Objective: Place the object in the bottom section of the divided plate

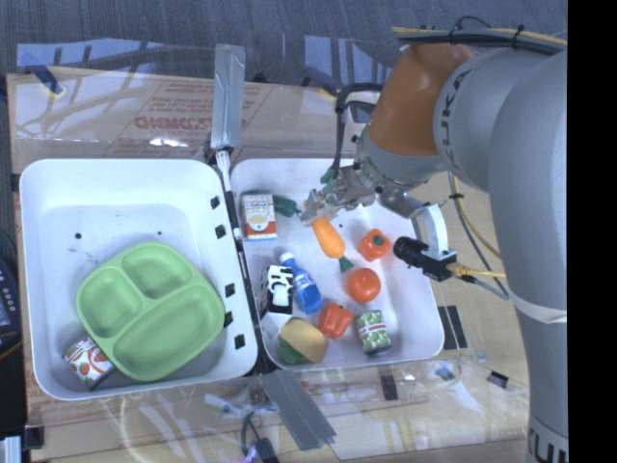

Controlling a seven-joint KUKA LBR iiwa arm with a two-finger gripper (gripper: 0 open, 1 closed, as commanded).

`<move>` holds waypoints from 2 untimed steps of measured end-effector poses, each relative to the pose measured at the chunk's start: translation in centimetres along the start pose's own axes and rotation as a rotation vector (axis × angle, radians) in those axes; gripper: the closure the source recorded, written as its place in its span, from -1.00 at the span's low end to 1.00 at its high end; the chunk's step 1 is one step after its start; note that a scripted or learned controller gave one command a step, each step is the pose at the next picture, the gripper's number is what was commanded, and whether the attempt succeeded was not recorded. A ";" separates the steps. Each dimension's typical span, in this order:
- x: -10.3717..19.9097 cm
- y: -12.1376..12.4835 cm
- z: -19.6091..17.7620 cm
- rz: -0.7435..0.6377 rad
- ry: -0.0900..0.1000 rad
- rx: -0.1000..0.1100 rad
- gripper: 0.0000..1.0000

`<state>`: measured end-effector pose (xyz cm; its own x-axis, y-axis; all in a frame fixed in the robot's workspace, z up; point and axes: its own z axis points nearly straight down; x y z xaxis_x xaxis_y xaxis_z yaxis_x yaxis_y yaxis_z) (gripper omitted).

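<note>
Camera view
End effector [326, 204]: over the right bin [429, 307]; grip state cannot be told.
Carrot [329, 238]: just below the end effector, touching or apart unclear.
Divided plate [151, 310]: far left, in the left bin [39, 258].

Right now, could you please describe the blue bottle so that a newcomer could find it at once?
Look in the right bin, the one crowded with toy food. Near its left wall, about midway down, the blue bottle lies tilted beside a black-and-white carton. It is the only blue thing there, with a white cap; its neighbours are orange, red or tan.
</note>
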<state>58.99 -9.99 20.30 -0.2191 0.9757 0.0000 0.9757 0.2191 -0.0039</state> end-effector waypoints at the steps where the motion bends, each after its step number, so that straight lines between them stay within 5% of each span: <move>1: 14.3 -3.6 0.9 0.189 0.002 0.004 1.00; 2: 19.2 -1.8 -4.2 0.352 0.000 0.002 1.00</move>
<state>53.00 8.39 24.47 0.1311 0.9914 -0.0014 0.9913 -0.1311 -0.0056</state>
